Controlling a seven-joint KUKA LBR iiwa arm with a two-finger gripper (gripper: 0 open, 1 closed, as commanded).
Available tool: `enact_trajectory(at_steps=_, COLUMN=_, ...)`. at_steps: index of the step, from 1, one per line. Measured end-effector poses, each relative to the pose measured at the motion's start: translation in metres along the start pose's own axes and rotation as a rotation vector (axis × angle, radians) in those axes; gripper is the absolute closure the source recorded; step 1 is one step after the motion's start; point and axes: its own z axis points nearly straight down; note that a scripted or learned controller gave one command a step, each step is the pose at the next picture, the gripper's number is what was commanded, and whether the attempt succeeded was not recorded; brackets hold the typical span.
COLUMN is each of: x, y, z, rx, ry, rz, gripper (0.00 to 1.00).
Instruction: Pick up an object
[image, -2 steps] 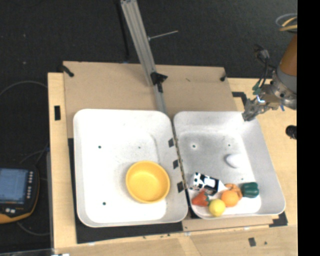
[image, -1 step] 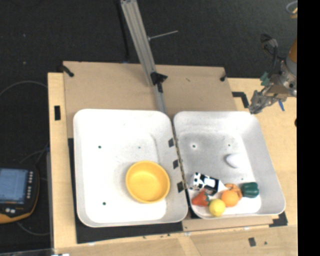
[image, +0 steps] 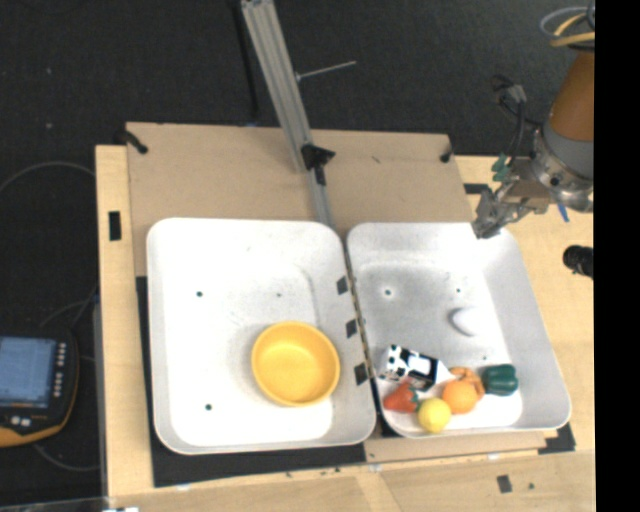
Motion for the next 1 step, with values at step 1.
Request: enact_trajectory(at_steps=1, x=0.0487, y=-0.0247, z=0.0012, rx=-0.001, ry=0.000, rz=0.000, gripper=1.00)
